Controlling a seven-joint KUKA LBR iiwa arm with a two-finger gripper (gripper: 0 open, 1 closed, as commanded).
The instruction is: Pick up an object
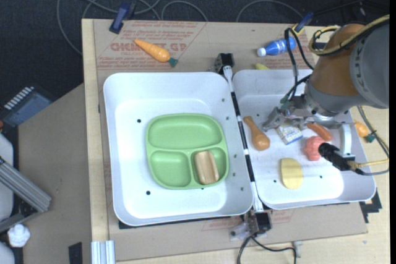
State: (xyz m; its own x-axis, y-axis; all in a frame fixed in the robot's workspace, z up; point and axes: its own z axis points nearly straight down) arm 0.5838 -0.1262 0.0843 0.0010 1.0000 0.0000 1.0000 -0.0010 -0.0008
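In the right bin (334, 191) lie a brown drumstick-shaped toy (255, 133), a yellow piece (291, 172), a pink piece (313, 148), a small orange piece (320, 131) and a small white-and-blue packet (289, 133). My gripper (283, 118) hangs low over the bin's middle, just above the packet and right of the drumstick toy. The arm reaches in from the right and hides the bin's far right part. Nothing shows as lifted.
The left bin (124, 102) holds a green divided plate (185, 148) with a tan bread-like piece (206, 167) in its lower right compartment. On the bench behind lie an orange carrot (154, 50), a blue-capped bottle (276, 47) and a blue clip (122, 17).
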